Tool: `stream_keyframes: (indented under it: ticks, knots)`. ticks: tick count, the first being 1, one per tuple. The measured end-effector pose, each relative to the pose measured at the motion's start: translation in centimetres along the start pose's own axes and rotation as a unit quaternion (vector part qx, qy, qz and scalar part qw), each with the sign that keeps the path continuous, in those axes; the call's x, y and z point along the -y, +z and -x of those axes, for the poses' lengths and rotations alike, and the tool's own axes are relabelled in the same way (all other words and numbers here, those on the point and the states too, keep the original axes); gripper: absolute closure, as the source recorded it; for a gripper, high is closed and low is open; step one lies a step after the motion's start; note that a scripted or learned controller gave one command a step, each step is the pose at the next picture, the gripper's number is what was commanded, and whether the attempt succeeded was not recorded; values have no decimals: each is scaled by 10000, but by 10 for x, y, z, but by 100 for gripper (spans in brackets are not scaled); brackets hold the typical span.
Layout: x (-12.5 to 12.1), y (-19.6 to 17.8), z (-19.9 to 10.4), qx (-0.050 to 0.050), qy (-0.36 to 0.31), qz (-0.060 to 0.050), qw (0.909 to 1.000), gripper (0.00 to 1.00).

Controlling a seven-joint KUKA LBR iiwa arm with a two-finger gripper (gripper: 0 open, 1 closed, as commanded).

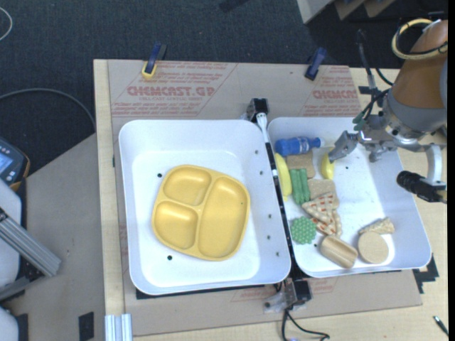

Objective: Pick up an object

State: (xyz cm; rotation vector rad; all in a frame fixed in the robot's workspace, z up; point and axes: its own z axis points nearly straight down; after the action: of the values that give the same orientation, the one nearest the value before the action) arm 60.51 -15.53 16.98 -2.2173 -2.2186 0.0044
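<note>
Bins sit side by side on the bench [213, 84]: the left bin [142, 141] holds a yellow plate [201, 212] with three compartments, lying near its middle. The right bin [398, 219] carries a cluster of toy food along its left and near sides. A blue bottle [297, 145] lies at the far left corner, with a banana [284, 174] just beside the dividing wall and green beans [301, 186] next to it. Below them lie a pizza slice [322, 212], a green round piece [303, 229], a brown roll [336, 251] and a round cookie [375, 246] near the front wall. The arm [419, 69] comes in from the right, and its gripper [359, 146] hangs over the far part of the right bin, its fingers spread apart with nothing between them. The left finger [342, 146] stands just right of the bottle, above a small yellow piece [326, 168].
</note>
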Motion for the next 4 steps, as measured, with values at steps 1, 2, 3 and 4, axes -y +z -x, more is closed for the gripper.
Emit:
stream_keyframes:
  ticks: [1, 2, 3, 4]
  knots:
    - [10, 49, -1, -4, 5, -5, 10000, 0]
    - [8, 84, -1, 2, 5, 33, 10000, 0]
    - [9, 74, -1, 9, 6, 36, 10000, 100]
    - [6, 29, -6, 16, -2, 51, 10000, 100]
